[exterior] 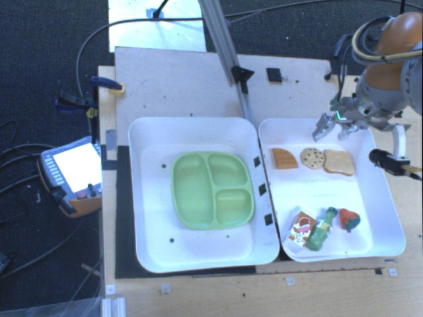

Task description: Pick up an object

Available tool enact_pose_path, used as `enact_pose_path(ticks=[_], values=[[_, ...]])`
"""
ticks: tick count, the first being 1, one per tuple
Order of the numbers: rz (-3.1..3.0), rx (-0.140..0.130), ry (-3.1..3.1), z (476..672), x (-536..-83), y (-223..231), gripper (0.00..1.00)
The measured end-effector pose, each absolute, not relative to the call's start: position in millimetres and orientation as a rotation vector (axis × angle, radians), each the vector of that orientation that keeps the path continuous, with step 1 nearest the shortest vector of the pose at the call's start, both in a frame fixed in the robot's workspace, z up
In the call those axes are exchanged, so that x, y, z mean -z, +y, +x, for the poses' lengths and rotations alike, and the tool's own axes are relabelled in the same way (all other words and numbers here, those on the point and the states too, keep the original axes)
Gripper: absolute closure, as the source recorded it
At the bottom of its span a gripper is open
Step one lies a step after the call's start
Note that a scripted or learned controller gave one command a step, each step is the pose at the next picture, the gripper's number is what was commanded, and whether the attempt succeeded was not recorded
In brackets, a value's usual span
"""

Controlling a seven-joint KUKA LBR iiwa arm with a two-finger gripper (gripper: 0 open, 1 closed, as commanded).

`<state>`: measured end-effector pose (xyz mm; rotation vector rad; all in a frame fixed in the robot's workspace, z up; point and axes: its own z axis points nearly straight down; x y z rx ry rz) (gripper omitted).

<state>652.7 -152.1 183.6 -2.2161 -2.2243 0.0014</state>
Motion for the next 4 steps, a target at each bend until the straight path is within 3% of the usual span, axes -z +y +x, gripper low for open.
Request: enact_pose_path(ticks=[1, 3, 4], values=[[-2.218, 0.003, -2.228, 653.8, -186, -152, 0.00], [-2.220, 0.004, -2.232, 655.7, -88, -154, 0.00], [-2.228, 0.020, -2.245, 660.6, -105, -154, 1.00]])
